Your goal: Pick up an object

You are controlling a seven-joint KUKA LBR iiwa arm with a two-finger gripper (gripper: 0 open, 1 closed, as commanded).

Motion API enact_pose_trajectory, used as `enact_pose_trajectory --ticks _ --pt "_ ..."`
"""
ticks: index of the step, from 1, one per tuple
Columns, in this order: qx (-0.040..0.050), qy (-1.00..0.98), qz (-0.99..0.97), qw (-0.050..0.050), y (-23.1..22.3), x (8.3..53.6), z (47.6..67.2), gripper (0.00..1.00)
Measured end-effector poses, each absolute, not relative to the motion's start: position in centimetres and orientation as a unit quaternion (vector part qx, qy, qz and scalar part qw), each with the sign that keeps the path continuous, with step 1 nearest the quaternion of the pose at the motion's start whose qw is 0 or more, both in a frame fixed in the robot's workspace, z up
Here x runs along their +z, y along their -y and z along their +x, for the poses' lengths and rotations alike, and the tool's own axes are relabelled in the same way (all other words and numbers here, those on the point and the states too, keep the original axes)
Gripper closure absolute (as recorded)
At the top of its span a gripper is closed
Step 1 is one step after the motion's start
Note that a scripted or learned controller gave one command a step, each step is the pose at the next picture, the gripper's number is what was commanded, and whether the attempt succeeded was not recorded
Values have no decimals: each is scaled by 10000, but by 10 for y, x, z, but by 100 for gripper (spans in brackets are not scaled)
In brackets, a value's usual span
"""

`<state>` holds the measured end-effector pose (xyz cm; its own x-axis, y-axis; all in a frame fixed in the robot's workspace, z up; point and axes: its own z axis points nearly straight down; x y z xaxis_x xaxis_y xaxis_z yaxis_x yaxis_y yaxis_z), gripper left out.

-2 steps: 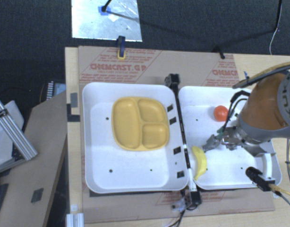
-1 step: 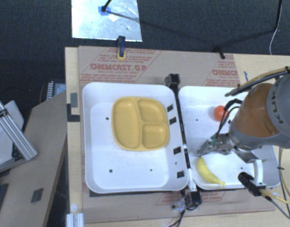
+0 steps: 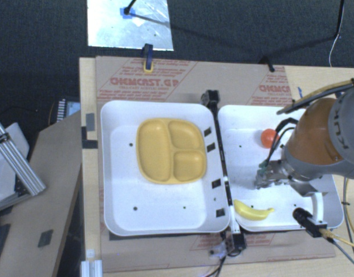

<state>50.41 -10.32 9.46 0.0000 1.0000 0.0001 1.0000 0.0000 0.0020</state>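
A yellow divided tray is lying in the left white bin, and a shiny metal sheet is resting at the upper left of the frame.

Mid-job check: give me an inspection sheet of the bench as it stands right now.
Surface: two white bins side by side, left bin and right bin, on a brown board.
Job's things: yellow divided tray in the left bin; banana and small orange ball in the right bin.
Clutter: nothing seen.
Grippers: gripper low over the right bin, between ball and banana; finger state unclear.
Cables: black cables by the wrist.
Surroundings: dark floor, metal plate beyond the bench.
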Motion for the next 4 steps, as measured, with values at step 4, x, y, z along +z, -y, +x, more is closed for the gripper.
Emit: enact_pose_trajectory --ticks 4 --pt "14 -7104 7038 2 52 208 526 100"
